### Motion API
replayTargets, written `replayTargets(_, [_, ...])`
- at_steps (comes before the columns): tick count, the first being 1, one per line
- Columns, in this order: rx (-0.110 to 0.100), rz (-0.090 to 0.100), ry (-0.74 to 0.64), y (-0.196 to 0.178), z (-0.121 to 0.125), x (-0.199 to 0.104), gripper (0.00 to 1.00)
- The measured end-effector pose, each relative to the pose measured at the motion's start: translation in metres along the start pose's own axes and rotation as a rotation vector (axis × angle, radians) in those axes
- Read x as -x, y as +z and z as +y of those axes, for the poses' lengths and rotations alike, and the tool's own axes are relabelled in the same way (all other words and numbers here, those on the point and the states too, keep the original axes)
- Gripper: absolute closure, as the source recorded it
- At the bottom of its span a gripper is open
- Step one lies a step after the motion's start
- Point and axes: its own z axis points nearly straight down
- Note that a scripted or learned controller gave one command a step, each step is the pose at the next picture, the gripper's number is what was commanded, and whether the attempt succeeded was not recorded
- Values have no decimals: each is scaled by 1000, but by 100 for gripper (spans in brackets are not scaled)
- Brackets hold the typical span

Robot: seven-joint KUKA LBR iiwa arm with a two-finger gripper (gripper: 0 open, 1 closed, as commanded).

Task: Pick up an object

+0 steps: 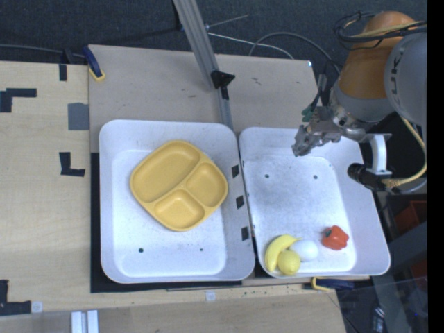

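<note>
In the right bin (361, 207), near its front edge, lie a yellow banana (276, 250), a yellow lemon (289, 262), a white egg-like ball (305, 250) and a red pepper (335, 238). My gripper (304, 146) hangs over the bin's far edge, well behind these objects. Nothing shows between or under its tips.
A yellow divided plate (179, 184) lies in the left bin (118, 207). A grey metal post (198, 37) slants over the bench behind the bins. Cables run at the back right, and the arm's grey and orange body (374, 68) stands above the right bin's far corner.
</note>
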Motion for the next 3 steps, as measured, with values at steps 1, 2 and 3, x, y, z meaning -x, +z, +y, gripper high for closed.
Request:
replayTargets(1, [-2,-1,2,8,-10,-49,100])
replayTargets(2, [-1,0,-1,7,-18,-114,100])
replayTargets(3, [-2,-1,0,5,-29,-159,100])
